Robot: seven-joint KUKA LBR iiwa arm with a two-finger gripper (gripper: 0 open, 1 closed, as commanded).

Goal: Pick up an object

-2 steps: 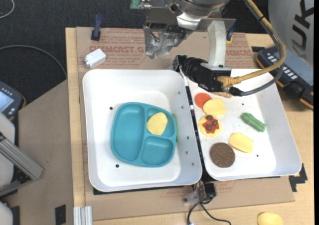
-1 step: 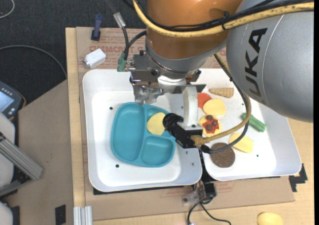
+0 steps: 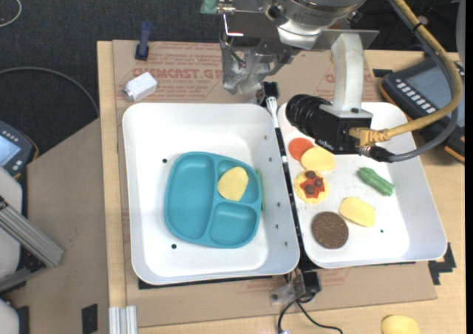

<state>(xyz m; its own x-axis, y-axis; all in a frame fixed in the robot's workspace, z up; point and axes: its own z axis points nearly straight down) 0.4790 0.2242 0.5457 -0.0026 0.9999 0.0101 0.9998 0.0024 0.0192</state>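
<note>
low in the right bin (image 3: 414, 244) lay a brown disc (image 3: 329, 230), with yellow pieces, a pickle (image 3: 375, 181) and a half-hidden red slice (image 3: 299, 148) beyond. whether the jaws (image 3: 247, 77) gaped was unclear; they hung over the bins' far edge.

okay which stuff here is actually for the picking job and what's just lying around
For the job: gripper; in the right bin: orange slice, green pickle, brown cookie, yellow piece; in the left bin: blue plate.

Lying about: white block, blue clip, handheld pendant.
</note>
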